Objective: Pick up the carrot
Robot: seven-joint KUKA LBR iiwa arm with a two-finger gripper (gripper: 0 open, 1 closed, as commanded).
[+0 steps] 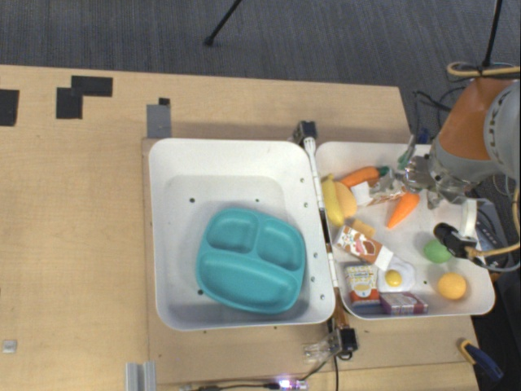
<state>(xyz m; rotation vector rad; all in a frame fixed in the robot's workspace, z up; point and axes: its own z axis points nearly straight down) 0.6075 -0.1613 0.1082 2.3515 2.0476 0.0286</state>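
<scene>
Nearest the lens, along the front edge of the right bin [480, 304], sit a purple box [403, 303] and a small carton [361, 282], with a yellow ball-like fruit [452, 286] at the front right corner and a green one [436, 252] just behind it. Beside the cartons lies a white piece with a yellow centre [394, 278] — it looks like a toy fried egg — and a brown-and-white packet [361, 245] lies tilted behind them.

Further back, a banana [332, 200] runs along the bin's left wall, and an orange carrot-shaped piece [361, 176] lies just beside it, pointing toward the back right. A second one, the carrot [401, 208], lies slanted near the middle of the bin with its thin end toward the front left. Which of the two the task means is not certain; the one by the arm seems the target.

The gripper [417, 175] hangs over the back of this bin, reached in from the right on the grey arm with its orange band [470, 126]. It sits right at the carrot's thick end, plausibly lined up for a grasp, but whether its jaws are spread or pinched I cannot tell — the metalwork blurs together there.

The left bin [163, 243] holds a teal divided plate [251, 259], well apart from all this.
</scene>
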